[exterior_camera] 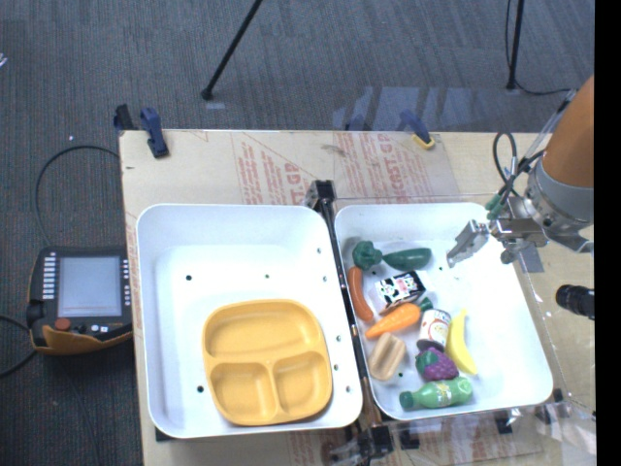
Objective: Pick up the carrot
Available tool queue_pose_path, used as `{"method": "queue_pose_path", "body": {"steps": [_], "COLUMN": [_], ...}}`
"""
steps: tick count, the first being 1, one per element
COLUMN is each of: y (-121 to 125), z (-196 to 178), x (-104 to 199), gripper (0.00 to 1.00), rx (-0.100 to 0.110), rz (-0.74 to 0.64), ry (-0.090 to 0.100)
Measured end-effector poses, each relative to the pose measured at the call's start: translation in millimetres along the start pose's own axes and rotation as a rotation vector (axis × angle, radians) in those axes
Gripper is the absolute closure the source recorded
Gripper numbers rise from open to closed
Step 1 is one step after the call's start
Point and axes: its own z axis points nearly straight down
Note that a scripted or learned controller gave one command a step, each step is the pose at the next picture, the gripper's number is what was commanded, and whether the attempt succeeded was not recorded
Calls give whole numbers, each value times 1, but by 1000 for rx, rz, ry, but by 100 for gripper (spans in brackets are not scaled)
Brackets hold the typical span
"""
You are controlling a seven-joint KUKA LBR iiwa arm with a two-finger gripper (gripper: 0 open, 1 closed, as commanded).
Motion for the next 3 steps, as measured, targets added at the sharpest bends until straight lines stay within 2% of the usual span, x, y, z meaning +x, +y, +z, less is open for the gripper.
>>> {"method": "queue_pose_path", "body": {"steps": [1, 2, 3], "y": [-46, -5, 23], "z": [165, 171, 170], "x": [37, 61, 55], "gripper": [0, 0, 0], "rx": [17, 5, 5], "rz": [-82, 158, 565], "ry": [6, 1, 0]}}
